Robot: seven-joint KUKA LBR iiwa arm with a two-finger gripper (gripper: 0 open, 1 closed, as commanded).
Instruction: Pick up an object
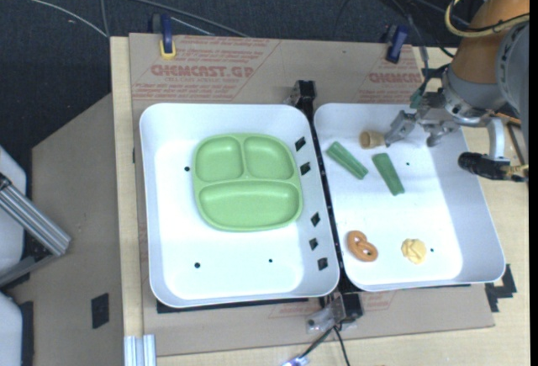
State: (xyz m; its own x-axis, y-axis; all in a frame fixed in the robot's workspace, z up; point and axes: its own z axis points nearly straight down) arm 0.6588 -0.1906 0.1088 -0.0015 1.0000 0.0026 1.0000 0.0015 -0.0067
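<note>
The gripper (pixel 402 129) hangs over the far end of the right bin (pixel 471 213), its two metal fingers spread apart and pointing down and to the left of the camera view, with nothing between them that can be made out. Just beside the nearer fingertip lies a small tan piece (pixel 368 138), close enough that it looks like the thing being aimed for, though whether the finger touches it cannot be told from this angle. A little nearer the camera lie two green sticks: one green stick (pixel 346 161) slanted close to the wall between the bins, and a second green stick (pixel 388 172) just to its right, both apart from the fingers. Well away, at the near end of the same bin, sit a small brown pretzel (pixel 362 246) and a pale yellow lump (pixel 413 250). The left bin (pixel 168 213) bears a green divided plate (pixel 247 181), well apart from the arm. As for progress, nothing is lifted yet: every item rests on the bin floor, so the grasp itself is still to be made. By my judgement the arm is at the approach stage, and what remains is to settle over the tan piece, close on it and raise it clear.
</note>
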